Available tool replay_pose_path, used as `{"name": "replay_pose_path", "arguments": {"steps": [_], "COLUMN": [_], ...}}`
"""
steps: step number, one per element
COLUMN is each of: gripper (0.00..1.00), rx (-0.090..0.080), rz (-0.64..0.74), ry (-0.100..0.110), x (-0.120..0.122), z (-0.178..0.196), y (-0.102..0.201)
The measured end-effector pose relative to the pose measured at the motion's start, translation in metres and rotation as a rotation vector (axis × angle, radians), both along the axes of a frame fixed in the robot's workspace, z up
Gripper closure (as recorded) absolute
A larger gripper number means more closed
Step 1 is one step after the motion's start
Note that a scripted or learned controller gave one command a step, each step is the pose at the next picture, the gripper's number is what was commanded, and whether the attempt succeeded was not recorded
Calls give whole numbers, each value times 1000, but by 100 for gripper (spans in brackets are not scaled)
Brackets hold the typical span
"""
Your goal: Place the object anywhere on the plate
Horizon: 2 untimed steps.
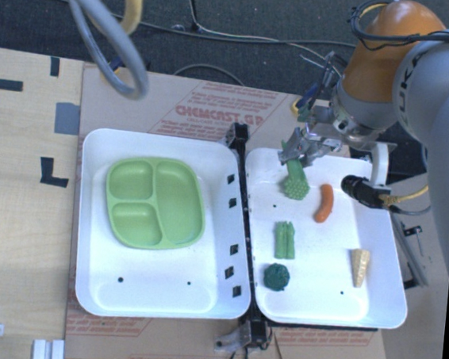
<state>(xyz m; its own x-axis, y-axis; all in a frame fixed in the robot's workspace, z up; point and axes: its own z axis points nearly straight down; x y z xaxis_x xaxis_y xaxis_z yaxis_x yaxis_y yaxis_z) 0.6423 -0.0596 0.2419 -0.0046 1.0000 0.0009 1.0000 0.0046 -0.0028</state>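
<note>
We see the left bin [92, 225] holding the green plate [155, 203]. In the right bin [371, 302], the claw [298, 160] pinches the broccoli stalk [295, 181] by its top; sausage [324, 203], asparagus [284, 239], dark green ball [276, 277], corn piece [359, 267] lie nearby.

Light green plate [155, 203], white bins [92, 225], orange sausage [324, 203], dark green broccoli [276, 277]

A robotics lab: arm [412, 67], taped cardboard [208, 109], loose cables [224, 33] around white bins [94, 201].
</note>
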Motion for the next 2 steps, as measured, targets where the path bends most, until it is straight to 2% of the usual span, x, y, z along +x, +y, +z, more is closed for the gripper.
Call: {"name": "replay_pose_path", "arguments": {"steps": [1,2], "gripper": [100,100], "rx": [0,0], "rz": [1,2], "ry": [1,2], "x": [-20,-51], "z": [-11,-16], "y": [53,109]}}
